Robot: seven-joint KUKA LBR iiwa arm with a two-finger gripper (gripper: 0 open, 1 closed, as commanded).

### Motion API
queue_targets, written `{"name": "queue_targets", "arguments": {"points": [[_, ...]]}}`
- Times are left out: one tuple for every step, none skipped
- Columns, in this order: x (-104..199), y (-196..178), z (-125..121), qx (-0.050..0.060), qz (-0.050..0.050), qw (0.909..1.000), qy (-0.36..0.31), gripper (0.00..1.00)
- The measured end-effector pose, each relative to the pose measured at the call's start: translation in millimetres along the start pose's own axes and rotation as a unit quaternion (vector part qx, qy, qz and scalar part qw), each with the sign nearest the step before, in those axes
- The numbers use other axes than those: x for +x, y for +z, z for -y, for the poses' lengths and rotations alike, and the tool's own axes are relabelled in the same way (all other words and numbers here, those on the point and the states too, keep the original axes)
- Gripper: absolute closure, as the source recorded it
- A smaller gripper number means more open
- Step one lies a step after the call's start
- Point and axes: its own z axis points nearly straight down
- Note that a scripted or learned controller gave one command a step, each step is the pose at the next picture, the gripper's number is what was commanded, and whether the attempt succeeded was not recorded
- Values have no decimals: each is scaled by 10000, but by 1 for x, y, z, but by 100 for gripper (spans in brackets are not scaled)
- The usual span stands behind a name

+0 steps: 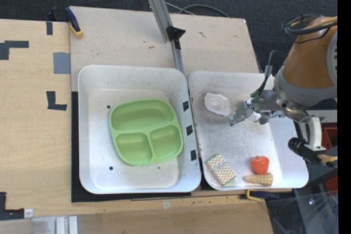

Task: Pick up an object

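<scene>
The claw (241, 115) hangs low over the right white bin (285, 167), near its top half. I cannot tell if it is open or closed, and nothing shows inside it.

The nearest thing is a small clear crumpled plastic piece (217, 103). It lies just beside the claw, on the side away from the arm and a little toward the bin's far edge. It looks about as wide as it is long, so no side seems best to grab.

The floor around it is bare, but the wall shared with the left white bin (93, 118) is near behind it.

A small red ball (260, 164), a tan cone (259, 179) and a checked block (221, 169) lie well apart, toward the near edge.
</scene>
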Motion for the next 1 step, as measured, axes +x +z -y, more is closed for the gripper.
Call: {"name": "queue_targets", "arguments": {"points": [[0,0,0,-1,1,10000,1,0]]}}
